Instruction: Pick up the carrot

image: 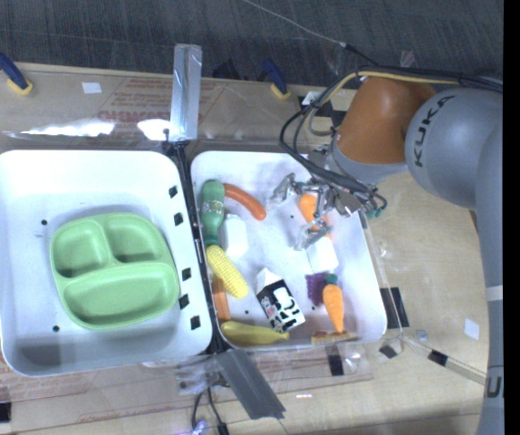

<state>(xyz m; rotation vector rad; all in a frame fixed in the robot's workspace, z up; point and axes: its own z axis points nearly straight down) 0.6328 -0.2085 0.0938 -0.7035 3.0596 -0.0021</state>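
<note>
Tool above the right bin, small orange piece between its fingers

The metal two-finger tool hung in the upper right of the right-hand shallow white bin, pinching a small orange object. A small orange carrot with a green top lay near the bin's lower right, just beside a purple item.
</note>
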